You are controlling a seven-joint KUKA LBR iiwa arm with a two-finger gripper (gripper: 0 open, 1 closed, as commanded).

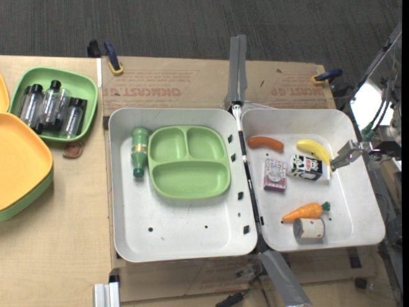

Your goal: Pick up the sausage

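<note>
My end effector (pixel 342 155) sits at the 3 o'clock edge of the right bin (pixel 358 226), low over the rim, tip aimed toward 9 o'clock; can't tell if it's spread or pressed together, nothing seen pinched in it. Sausage (pixel 265 143), orange-red, lies flat at the bin's 11 o'clock, long axis running 9 to 3, well apart from my end effector. Banana (pixel 314 149) is at 3 o'clock of the sausage, just beside my tip, resting against the black-and-white milk carton (pixel 305 166). Small pink box (pixel 275 174) at 6 o'clock of the sausage, near it, not touching. Carrot (pixel 305 211) with green top lies at the bin's 6 o'clock, and a grey can (pixel 309 229) on its side just below it. Left bin (pixel 185 235) holds a green divided plate (pixel 189 162) and a green bottle (pixel 139 151) at the plate's 9 o'clock, just beside it. On the counter (pixel 57 254) at far 9 o'clock: green tray of dark bottles (pixel 54 104), stack of yellow-orange plates (pixel 22 171).
</note>
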